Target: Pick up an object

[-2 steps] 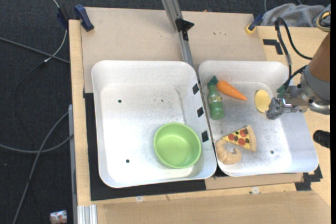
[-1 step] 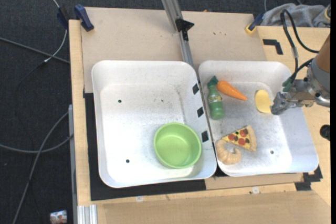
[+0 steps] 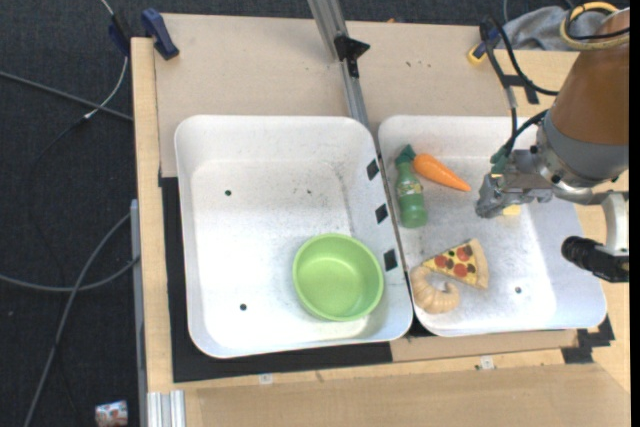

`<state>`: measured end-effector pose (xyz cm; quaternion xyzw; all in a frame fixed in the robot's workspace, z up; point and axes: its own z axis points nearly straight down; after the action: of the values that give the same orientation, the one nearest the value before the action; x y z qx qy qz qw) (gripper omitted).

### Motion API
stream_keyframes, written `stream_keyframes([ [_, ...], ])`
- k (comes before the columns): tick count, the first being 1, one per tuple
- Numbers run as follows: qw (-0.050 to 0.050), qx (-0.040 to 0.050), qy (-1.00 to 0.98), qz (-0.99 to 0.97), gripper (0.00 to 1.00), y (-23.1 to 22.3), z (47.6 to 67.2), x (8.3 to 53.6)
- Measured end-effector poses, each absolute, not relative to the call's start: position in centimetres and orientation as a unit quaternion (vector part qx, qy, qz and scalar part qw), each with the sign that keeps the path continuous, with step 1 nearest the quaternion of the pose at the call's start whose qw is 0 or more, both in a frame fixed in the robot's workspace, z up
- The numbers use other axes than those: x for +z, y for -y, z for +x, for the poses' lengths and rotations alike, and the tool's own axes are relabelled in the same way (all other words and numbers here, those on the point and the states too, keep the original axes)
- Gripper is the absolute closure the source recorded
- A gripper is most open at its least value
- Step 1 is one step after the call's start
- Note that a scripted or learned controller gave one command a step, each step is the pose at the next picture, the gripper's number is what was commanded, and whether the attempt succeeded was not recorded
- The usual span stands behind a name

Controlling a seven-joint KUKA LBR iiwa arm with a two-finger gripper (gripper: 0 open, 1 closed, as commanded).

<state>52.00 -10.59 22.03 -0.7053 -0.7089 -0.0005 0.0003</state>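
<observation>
Orange carrot lies near the right bin's far-left corner beside a green bottle, with your gripper low just right of them. You cannot tell its opening. Pizza slice and pastry sit near the front-left corner; a green bowl sits by the left bin's front edge

Two white bins, tan bench, blue clamp, dark carpet
</observation>
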Motion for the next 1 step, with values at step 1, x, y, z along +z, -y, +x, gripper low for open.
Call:
stream_keyframes([
  [1,0.000,-0.0010,0.709,-0.705,1.00,5.21,53.32,23.34],
])
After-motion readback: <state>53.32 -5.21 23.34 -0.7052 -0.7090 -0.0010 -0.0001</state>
